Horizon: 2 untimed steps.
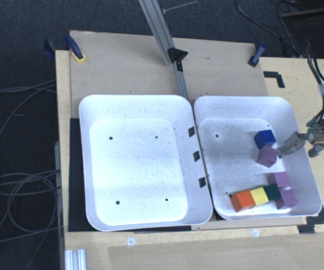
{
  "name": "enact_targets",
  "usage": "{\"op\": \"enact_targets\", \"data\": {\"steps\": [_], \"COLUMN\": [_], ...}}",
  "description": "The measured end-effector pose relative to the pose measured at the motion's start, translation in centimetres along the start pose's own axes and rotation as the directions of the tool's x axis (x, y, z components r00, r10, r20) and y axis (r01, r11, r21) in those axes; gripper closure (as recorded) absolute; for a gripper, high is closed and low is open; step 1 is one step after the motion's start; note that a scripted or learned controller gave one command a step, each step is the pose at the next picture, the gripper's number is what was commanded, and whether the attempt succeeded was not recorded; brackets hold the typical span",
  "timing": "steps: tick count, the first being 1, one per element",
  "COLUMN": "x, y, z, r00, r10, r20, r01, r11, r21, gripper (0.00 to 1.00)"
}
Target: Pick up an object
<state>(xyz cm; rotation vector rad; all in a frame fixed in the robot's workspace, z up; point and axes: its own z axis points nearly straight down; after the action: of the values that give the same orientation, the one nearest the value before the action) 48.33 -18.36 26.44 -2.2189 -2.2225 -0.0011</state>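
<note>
My gripper (304,146) hangs over the right rim of the right bin (246,107), open, with nothing between its fingers. Its left finger (289,145) points toward a purple cube (267,156), stopping just short of it. A blue cube (264,138) sits right behind the purple one. Near the bin's front wall lies a row of orange (243,200), yellow (258,196) and green (272,193) blocks. Two more purple blocks (279,179) (288,198) lie at the row's right end.
The left bin (134,108) stands beside the right one, with small black clips (196,155) along the shared edge. A grey metal pole (161,27) slants in from the top. Blue clamps (75,46) (256,55) hold the board's back corners.
</note>
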Motion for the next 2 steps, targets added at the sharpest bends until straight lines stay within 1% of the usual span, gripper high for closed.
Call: {"op": "enact_targets", "data": {"steps": [1,2], "x": [0.0,0.1], "y": [0.0,0.7], "z": [0.0,6.0], "r00": [1.0,1.0], "r10": [0.0,0.001], "r20": [0.0,-0.002], "r01": [0.0,-0.001], "r11": [1.0,1.0], "r21": [-0.001,0.006], "gripper": [0.0,0.0]}}
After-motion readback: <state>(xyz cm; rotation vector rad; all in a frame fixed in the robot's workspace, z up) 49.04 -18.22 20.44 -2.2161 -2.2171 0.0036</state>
